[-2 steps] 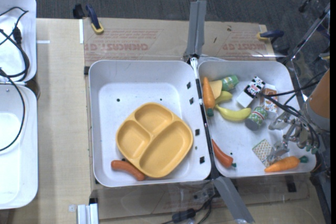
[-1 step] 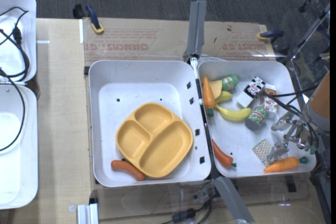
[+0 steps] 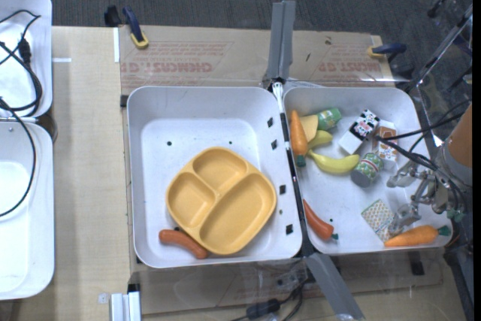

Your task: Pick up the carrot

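Carrot (image 3: 411, 237) in right bin's (image 3: 409, 103) near corner, just below tool (image 3: 418, 195); likely light, stiff, smooth — grip mid-body. Tool state: can't tell.

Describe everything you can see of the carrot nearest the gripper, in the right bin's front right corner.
The long orange carrot looks like a smooth plastic toy, tapering to a point at its left end, with a small green stub at its right end. It lies flat on the floor of the right white bin, nearly parallel to the front wall and tilted slightly. The metal two-finger gripper hangs just above it; whether they touch cannot be told.
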You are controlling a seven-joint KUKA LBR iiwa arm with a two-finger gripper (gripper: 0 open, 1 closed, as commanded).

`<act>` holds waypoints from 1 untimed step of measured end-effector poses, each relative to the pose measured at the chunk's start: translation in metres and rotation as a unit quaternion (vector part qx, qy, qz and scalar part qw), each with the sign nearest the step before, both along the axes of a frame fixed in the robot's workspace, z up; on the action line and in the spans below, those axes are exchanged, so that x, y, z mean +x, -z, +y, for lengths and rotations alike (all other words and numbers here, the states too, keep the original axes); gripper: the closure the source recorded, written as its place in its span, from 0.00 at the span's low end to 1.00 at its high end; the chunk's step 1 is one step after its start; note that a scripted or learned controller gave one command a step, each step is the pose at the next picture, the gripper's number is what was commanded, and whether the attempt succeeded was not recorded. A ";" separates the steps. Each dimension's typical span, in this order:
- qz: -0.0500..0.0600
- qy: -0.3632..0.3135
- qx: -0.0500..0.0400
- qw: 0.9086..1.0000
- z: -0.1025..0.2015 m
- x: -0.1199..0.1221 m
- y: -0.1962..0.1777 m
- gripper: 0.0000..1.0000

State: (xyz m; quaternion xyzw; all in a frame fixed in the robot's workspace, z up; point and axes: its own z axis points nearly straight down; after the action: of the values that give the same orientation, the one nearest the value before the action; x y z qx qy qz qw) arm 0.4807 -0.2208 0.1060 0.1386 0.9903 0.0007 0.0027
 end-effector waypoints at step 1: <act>0.001 -0.135 0.000 0.991 0.000 -0.001 0.005 0.00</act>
State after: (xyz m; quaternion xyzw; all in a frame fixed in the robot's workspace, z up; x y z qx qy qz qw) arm 0.4795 -0.2209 0.1009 0.0036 1.0000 0.0010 0.0010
